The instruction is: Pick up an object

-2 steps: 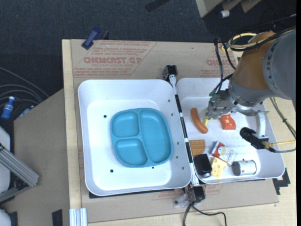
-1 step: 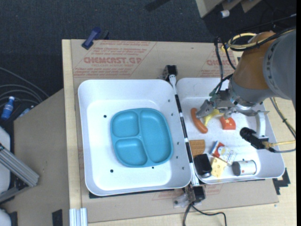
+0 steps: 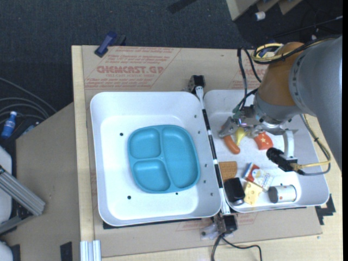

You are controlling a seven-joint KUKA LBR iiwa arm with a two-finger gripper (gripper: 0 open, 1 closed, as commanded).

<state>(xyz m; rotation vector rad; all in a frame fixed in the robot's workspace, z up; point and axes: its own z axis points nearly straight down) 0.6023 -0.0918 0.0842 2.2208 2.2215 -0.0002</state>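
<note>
The grey arm with orange band reaches in over the right white bin (image 3: 321, 192), its gripper (image 3: 237, 125) low over a small orange carrot-shaped toy (image 3: 232, 144), prob. the pick target since it lies apart from the clutter nearer the front wall. Can't tell how the gripper is set or if it holds anything. A blue divided plastic plate (image 3: 163, 157) sits in the left white bin (image 3: 109, 113), untouched.

In the left white bin (image 3: 109, 145) lies a blue divided plate (image 3: 162, 157). In the right white bin (image 3: 312, 192), the end effector (image 3: 237, 125) hangs over an orange carrot-like piece (image 3: 232, 143). Lower right lie a brown square (image 3: 228, 169), a black block (image 3: 235, 190) and a white cylinder (image 3: 283, 193).
</note>
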